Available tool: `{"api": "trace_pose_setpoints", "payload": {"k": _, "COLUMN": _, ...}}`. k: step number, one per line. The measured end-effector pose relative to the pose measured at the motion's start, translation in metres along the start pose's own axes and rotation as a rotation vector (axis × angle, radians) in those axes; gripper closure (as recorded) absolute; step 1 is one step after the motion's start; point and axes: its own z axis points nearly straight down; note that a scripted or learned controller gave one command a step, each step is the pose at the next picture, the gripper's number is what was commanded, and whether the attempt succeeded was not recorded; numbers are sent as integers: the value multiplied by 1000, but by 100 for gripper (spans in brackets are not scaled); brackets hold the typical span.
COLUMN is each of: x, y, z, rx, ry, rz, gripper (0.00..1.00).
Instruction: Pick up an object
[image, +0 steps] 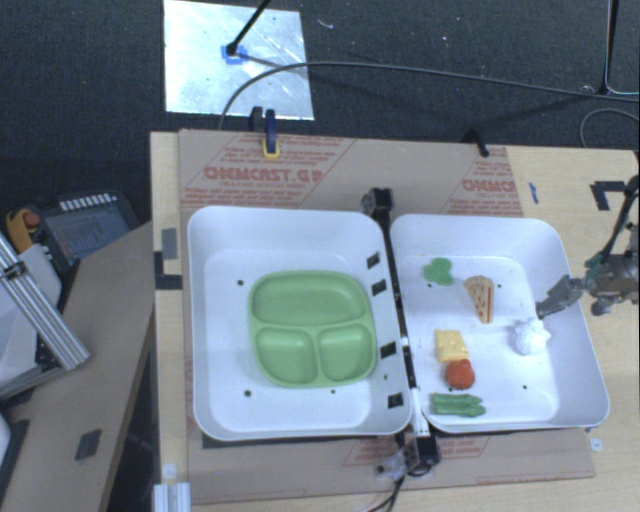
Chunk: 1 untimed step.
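While the arm reaches in from the right edge, its grey pincer (558, 296) hangs over the right rim of the right white bin (575, 385), just above and right of a white crumpled lump (530, 337); how far apart its tips stand cannot be told, and nothing shows between them.

Nearest the camera, at the front of that bin, lies a green pod-shaped toy (458, 404). Just behind it sits a small red round toy (459, 374), touching or nearly touching a yellow block-shaped toy (451, 346). Farther back lies a tan wedge-shaped toy (482, 297), and beyond it, to the left, a small green leafy toy (437, 270).

On the left, the other white bin (220, 250) holds a pale green plastic tray with three compartments (310, 328). Both bins rest on a sheet of brown printed cardboard (300, 170) that covers the tabletop (560, 165). Beyond that, a silvery square sheet (200, 60) lies on the dark floor.
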Motion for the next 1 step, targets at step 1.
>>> {"api": "trace_pose_setpoints", "payload": {"k": 1, "x": 1, "y": 2, "z": -6, "rx": -12, "ry": -3, "rz": -4, "gripper": 0}}
